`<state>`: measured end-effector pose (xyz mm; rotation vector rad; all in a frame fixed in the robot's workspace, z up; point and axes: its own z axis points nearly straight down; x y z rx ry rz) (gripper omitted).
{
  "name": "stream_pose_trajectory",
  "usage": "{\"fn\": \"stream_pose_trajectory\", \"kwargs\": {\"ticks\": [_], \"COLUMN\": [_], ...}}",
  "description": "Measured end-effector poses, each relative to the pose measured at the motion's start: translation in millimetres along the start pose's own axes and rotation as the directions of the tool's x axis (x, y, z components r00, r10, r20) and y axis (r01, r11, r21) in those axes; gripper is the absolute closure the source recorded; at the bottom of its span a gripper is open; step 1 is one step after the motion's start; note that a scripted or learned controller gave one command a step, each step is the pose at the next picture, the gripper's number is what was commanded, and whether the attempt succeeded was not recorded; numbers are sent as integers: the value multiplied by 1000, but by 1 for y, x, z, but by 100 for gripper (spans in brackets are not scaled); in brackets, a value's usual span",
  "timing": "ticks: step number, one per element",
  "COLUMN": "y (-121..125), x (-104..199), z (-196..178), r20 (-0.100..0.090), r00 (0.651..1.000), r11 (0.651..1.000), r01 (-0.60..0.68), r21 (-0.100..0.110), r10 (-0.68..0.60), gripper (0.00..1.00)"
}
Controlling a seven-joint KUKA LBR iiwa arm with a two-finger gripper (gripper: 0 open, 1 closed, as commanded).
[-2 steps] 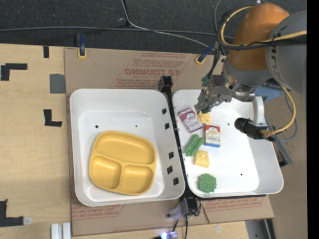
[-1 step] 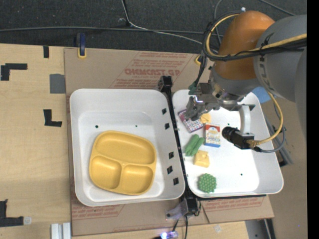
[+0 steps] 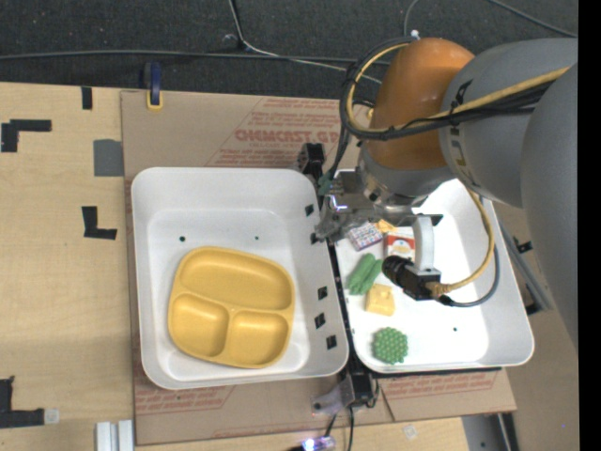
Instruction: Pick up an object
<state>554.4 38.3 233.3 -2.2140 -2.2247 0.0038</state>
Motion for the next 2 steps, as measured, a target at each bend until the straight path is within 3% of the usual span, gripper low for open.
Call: {"fn": "stream_pose_trajectory", "kwargs": {"ticks": [1, 2], "y": [-33, -32], "x": [45, 42], "z": [-3, -2], "r20": [-1, 1], "r00": [1000, 1000], "r11": [1000, 1000], "r01": [1, -3], "r21": [0, -1], "r10": [-1, 3], "gripper": [100, 0]}}
